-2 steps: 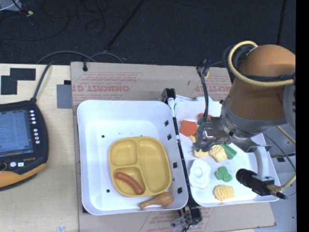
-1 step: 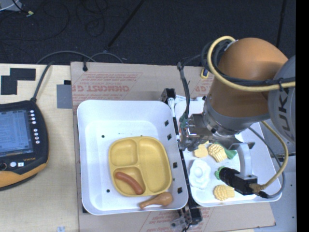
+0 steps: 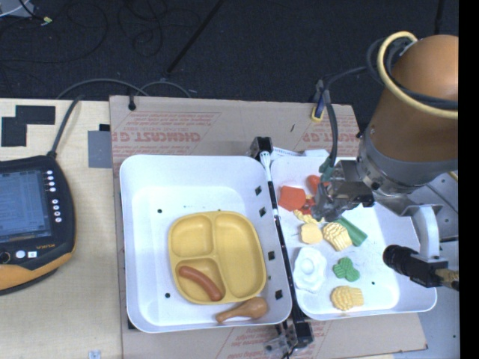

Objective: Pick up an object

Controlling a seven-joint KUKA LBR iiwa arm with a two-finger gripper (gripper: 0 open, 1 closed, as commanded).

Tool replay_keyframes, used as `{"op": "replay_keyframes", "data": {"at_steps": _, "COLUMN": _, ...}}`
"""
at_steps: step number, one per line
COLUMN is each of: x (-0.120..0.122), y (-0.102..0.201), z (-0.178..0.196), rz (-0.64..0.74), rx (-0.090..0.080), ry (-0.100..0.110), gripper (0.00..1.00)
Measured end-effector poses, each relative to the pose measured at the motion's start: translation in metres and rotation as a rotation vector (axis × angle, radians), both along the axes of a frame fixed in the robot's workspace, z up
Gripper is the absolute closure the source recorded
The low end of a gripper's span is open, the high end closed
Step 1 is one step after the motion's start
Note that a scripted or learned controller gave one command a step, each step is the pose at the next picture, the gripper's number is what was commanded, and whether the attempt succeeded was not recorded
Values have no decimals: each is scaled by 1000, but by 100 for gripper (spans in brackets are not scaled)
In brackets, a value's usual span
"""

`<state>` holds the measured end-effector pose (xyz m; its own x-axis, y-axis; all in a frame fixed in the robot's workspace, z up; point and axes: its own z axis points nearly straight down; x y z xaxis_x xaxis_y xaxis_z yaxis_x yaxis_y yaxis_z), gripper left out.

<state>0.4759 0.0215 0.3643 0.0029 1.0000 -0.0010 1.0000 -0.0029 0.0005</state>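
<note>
The arm (image 3: pixel 415 103), grey with its orange band, reaches in over the right bin (image 3: pixel 389 294) and hides that bin's far right corner. The left bin (image 3: pixel 150 193) lies just beside the right bin, their inner rims touching along a black hinge strip. Both rest on a cardboard sheet (image 3: pixel 194 129) spread under them, and a teach pendant (image 3: pixel 34 215) lies well apart from the right bin, beyond the left bin's outer side. In the left bin sits a yellow tray (image 3: pixel 251 249) with a sausage (image 3: pixel 200 283) in its near compartment, and a drumstick (image 3: pixel 243 310) lies against the tray's near edge. The gripper (image 3: pixel 327 200) hangs low over the right bin's far half, near the inner rim; whether its fingers are apart or together cannot be told, as dark metal blurs them. Crowded round it in the right bin are a red piece (image 3: pixel 293 197) between it and the inner rim, a small orange-red bit (image 3: pixel 313 181) on the far side, yellow pieces (image 3: pixel 308 217) right under it, a pale yellow slice (image 3: pixel 311 234), a ridged yellow chunk (image 3: pixel 337 235) and a green pod (image 3: pixel 353 230) touching that chunk. Nearer the bin's front lie a white egg (image 3: pixel 308 268), a green leaf (image 3: pixel 345 268) and a corn cob (image 3: pixel 346 298).
</note>
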Motion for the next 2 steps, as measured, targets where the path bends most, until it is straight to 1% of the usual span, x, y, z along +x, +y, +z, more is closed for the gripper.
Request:
{"op": "replay_keyframes", "data": {"at_steps": 1, "x": 41, "y": 41, "z": -77, "rz": 6, "rx": 0, "ry": 10, "gripper": 100}}
{"op": "replay_keyframes", "data": {"at_steps": 2, "x": -1, "y": 22, "z": 41, "rz": 3, "rx": 3, "ry": -8, "gripper": 100}}
